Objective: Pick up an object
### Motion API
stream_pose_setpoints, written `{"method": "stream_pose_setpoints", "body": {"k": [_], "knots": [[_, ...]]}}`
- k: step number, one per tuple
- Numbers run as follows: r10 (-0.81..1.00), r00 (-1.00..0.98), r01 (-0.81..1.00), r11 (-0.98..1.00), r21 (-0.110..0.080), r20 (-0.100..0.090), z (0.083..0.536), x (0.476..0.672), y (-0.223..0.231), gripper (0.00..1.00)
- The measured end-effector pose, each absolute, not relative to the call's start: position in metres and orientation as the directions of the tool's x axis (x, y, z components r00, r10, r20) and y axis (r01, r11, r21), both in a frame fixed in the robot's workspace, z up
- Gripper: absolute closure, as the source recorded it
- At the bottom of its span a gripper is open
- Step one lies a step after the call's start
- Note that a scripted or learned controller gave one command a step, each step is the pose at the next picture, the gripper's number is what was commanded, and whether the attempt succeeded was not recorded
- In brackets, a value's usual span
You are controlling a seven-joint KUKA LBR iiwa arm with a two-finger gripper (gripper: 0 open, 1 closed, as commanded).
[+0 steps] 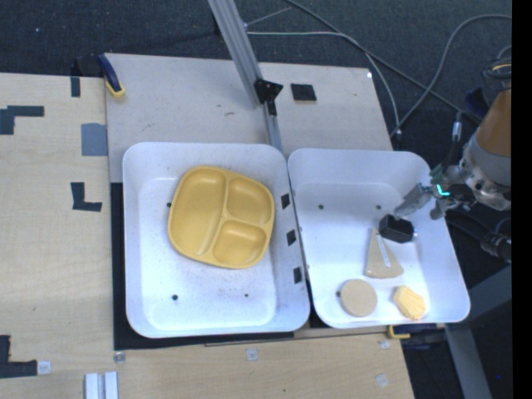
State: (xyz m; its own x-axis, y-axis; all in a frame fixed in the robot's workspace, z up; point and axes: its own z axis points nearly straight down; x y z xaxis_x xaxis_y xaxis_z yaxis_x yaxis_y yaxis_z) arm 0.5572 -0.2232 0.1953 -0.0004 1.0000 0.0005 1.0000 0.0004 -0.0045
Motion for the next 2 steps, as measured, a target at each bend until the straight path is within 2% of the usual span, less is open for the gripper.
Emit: {"method": "stream_pose_setpoints", "body": {"k": [1,2], "knots": [[1.0,-0.001,1.0,0.001,-0.001,0.0,0.197,0.558,-0.223,0.0],[1.0,-0.002,1.0,0.002,-0.005,0.0,0.15,0.564,-0.22,0.0]]}}
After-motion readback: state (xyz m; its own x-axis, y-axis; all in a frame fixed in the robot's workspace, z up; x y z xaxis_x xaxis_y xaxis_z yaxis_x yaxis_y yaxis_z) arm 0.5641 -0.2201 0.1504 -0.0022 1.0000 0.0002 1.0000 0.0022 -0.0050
